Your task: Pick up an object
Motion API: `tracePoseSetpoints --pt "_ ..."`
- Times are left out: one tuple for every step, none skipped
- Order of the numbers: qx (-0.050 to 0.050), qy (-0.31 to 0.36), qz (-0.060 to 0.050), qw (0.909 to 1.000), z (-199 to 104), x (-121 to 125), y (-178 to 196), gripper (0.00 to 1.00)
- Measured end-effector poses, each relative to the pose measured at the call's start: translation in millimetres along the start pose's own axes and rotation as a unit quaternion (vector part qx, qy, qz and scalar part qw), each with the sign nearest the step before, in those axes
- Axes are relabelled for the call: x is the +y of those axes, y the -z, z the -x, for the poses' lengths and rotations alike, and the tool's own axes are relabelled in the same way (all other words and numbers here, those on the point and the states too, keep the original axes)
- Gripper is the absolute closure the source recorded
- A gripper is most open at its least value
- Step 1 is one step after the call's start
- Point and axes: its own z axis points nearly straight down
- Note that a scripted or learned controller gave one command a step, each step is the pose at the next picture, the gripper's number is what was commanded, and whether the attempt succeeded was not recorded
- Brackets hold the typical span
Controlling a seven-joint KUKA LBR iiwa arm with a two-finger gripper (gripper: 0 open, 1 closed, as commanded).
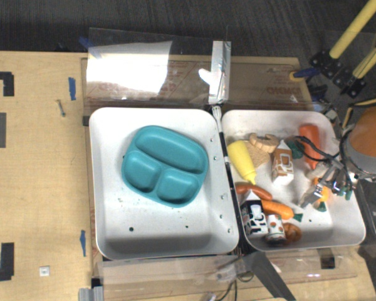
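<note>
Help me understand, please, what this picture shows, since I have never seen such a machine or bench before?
This is a single view from a fixed camera above a bench, looking down at a slant. Two shallow white bins sit side by side. The left bin holds a teal divided tray. The right bin holds a jumble of toy foods, among them a yellow piece, a carrot and a small carton. A robot arm, grey with an orange band, reaches in from the right, and its gripper is low over the right bin. Nothing can be seen held between its fingers.
</note>
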Motion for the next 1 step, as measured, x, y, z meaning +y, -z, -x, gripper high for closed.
tracePoseSetpoints --pt "-0.006 0.001 0.001 1.0 3.4 1.8 13.4 1.0"
